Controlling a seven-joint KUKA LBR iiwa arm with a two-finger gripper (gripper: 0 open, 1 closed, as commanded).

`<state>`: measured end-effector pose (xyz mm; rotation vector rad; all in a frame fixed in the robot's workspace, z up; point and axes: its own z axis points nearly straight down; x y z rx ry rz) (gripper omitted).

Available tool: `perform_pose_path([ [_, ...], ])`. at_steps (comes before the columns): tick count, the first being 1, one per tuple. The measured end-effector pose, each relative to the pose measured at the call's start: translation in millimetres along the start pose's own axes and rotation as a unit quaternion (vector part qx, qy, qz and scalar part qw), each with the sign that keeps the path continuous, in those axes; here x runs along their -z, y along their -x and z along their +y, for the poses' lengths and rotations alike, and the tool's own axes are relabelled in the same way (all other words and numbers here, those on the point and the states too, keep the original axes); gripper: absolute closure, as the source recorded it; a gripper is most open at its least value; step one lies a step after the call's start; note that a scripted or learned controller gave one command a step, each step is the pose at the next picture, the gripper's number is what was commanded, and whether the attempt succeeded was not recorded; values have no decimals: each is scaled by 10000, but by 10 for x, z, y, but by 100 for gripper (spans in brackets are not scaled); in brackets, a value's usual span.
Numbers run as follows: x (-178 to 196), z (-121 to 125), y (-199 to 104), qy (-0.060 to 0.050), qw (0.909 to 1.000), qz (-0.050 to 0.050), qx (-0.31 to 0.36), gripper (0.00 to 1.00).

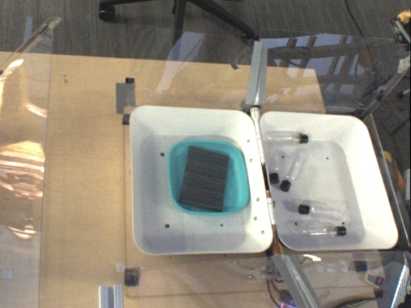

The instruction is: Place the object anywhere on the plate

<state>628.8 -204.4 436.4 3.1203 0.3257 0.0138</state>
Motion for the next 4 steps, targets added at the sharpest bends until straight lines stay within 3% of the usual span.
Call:
perform_pose_path([
  [2, 0, -27, 148, 1, 10000, -2, -7, 0],
  [3, -11, 60, -322, 3, 10000, 5, 66, 0],
  [4, -4, 70, -323, 2, 10000, 15, 4, 0],
])
